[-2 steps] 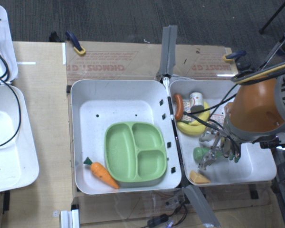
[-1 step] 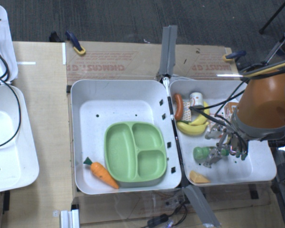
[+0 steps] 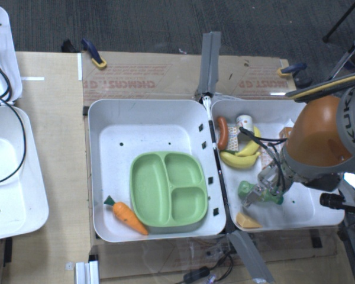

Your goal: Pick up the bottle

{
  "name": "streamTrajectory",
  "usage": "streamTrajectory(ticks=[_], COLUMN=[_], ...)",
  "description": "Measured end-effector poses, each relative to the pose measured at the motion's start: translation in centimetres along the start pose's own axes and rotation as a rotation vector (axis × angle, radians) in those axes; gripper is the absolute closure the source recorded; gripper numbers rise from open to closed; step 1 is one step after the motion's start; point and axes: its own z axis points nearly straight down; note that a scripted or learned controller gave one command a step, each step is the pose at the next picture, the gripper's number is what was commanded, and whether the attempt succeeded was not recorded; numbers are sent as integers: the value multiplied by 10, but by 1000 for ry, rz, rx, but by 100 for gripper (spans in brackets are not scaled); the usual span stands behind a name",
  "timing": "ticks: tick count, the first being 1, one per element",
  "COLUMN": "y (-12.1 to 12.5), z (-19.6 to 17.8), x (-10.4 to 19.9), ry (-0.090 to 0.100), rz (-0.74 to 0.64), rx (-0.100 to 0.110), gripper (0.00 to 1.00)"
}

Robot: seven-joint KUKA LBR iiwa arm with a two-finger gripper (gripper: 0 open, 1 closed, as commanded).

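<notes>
Gripper (image 3: 261,193) low in the right bin (image 3: 302,215), right of frame, at the lying green bottle (image 3: 254,192), presumably positioned for grasping; closure impossible to tell.

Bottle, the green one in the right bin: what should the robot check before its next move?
1. Green bottle lying in the right bin: ok.
2. Pincer down right at the bottle: ok.
3. Bottle really between the pincer's fingers: cannot tell, the arm hides too much.
4. Bananas apart from the bottle: ok.
5. Orange piece near the bin's front edge, close below the bottle: not ok, it might get bumped.
6. Left bin with green plate and carrot away from the work: ok.
</notes>
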Motion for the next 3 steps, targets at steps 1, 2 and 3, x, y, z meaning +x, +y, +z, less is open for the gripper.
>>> streamTrajectory(ticks=[1, 2, 3], y=[0, 0, 21], z=[0, -9, -81], x=[0, -1, -32], ry=[0, 0, -3], rz=[0, 2, 46], rx=[0, 0, -1], gripper=[0, 100, 100])
